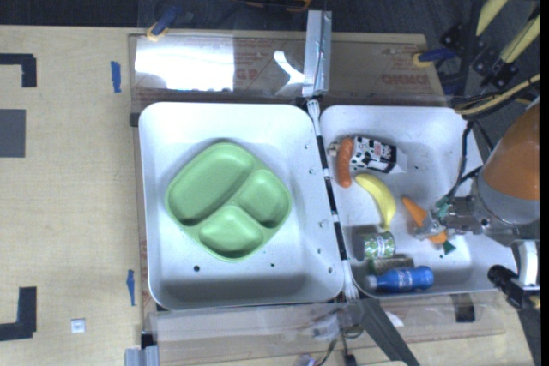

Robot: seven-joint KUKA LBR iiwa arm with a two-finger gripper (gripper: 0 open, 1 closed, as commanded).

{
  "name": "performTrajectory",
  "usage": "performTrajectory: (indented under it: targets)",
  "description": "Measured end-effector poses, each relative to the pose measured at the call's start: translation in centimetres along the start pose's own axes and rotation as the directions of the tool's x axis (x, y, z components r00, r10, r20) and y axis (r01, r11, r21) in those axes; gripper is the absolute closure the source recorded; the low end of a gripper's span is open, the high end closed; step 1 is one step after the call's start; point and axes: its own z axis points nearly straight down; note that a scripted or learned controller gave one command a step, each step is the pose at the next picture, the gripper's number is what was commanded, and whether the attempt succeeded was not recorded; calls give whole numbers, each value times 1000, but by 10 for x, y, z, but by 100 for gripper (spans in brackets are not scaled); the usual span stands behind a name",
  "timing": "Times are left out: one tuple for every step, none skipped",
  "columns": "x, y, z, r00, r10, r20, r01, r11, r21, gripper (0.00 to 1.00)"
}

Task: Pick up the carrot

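The carrot (413,211) lies in the right bin (429,124), just right of the banana (378,196); it looks a small, light, stiff toy, likely smooth, best pinched across its thicker middle. The hand (442,227) sits touching or just over it; its opening and hold I cannot tell. That bin also holds a sausage (344,162), a black-and-white carton (374,153), a can (378,247) and a blue bottle (401,279); the left bin (171,270) holds a green divided plate (227,200).

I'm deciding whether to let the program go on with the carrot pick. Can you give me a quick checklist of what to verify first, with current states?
1. Carrot lies in the right bin: ok.
2. Gripper is at the carrot's right end: ok.
3. Carrot seated between the fingers: cannot tell.
4. Banana lies apart from the carrot, on its left: ok.
5. Green can and blue bottle lie below the carrot, apart from it: ok.
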Motion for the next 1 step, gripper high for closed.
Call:
performTrajectory:
  targets:
    - [71, -5, -115, 997, -83, -1, 83, 996, 10, 100]
